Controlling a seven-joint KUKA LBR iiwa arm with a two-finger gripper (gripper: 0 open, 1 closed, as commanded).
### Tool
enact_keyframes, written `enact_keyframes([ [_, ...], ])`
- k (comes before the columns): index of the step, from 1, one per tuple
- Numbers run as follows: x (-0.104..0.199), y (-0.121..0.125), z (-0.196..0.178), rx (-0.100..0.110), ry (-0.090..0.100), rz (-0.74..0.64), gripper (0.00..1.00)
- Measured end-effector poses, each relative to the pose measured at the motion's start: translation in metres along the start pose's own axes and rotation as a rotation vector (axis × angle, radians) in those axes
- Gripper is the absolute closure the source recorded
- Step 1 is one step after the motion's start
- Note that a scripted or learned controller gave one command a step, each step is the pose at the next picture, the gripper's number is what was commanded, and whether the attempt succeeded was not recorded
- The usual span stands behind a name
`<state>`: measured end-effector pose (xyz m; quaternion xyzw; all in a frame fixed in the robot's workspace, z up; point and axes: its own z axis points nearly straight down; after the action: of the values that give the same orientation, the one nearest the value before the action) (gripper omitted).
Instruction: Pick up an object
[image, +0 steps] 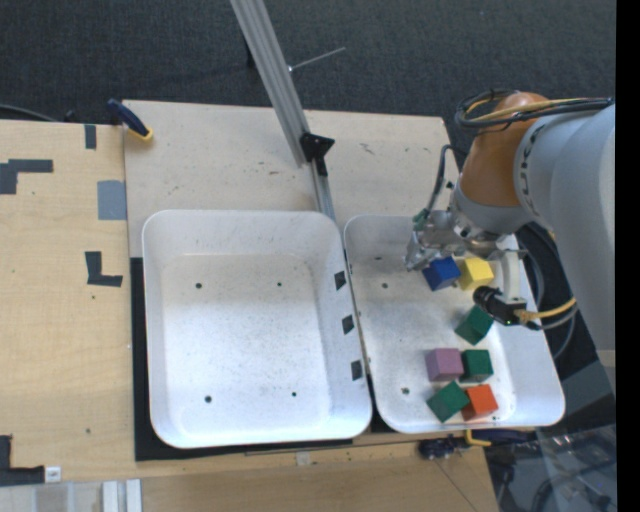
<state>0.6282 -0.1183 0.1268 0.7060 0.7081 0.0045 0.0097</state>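
From above, the table (230, 160) carries two shallow white bins side by side. The left bin (160, 250) has dark speckles on its floor. The right bin (385, 330) holds all the blocks.

The grey arm (560, 170), with its orange band (495, 150), reaches in from the right and hangs over the far part of the right bin. Its pincer (428, 250) points down by the blue block (440, 273). The block sits right at the pincer's tip, but whether it is gripped or merely touched cannot be told, nor whether the pincer is open or closed.

A yellow block (478, 271) lies just beside the blue one, on its right, the two touching or nearly so. Nearer the camera, a dark green block (474, 325) lies tilted near the bin's right wall. Further forward sits a cluster: a purple block (444, 364), a green block (478, 363) just right of it, another green block (449, 401) in front, and an orange block (482, 401) beside that one.

A slanted metal rail (275, 75) crosses the table behind the bins, ending in a black bracket (316, 147). Cables (540, 315) loop along the right bin's right edge.
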Motion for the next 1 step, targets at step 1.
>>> enact_keyframes([
  [1,-0.0025,0.0055,-0.0623,0.016,0.006,0.002,1.0],
])
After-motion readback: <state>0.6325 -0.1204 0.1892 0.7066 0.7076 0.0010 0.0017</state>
